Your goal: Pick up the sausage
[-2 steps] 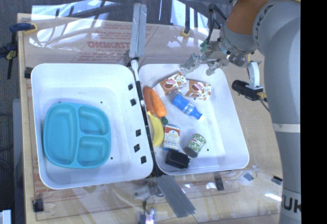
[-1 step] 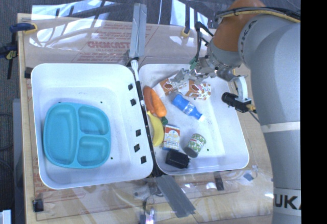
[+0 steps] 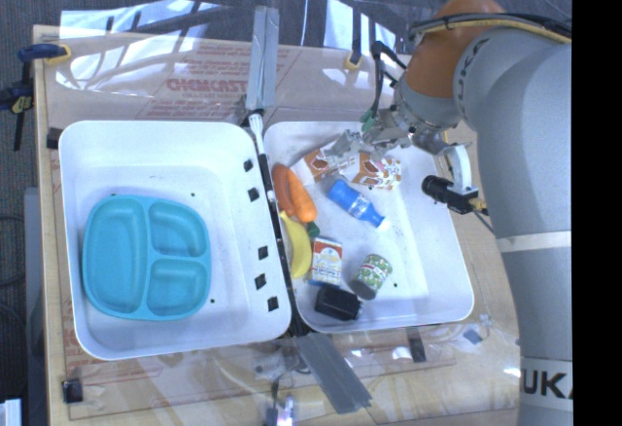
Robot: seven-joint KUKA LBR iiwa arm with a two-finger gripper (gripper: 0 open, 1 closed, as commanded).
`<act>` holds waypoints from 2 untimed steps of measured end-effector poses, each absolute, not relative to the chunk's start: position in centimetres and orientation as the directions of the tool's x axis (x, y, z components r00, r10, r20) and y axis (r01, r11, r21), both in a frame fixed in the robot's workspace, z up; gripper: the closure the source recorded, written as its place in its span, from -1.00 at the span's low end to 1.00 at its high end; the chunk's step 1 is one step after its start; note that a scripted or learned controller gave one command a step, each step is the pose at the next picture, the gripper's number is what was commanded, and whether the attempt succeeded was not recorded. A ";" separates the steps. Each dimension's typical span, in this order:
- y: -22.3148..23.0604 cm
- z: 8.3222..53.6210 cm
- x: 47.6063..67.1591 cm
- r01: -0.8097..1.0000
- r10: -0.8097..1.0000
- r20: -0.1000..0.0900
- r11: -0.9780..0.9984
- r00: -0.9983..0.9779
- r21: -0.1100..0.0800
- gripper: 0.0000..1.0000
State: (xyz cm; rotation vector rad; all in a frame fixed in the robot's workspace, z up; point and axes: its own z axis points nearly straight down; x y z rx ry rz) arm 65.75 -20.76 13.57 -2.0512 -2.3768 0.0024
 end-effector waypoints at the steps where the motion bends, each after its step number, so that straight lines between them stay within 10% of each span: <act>1: -20.8 13.6 65.8 0.989 0.989 0.001 0.146 -0.146 -0.002 -1.00; 2: -20.8 13.6 65.7 0.989 0.989 0.001 0.146 -0.146 -0.002 -1.00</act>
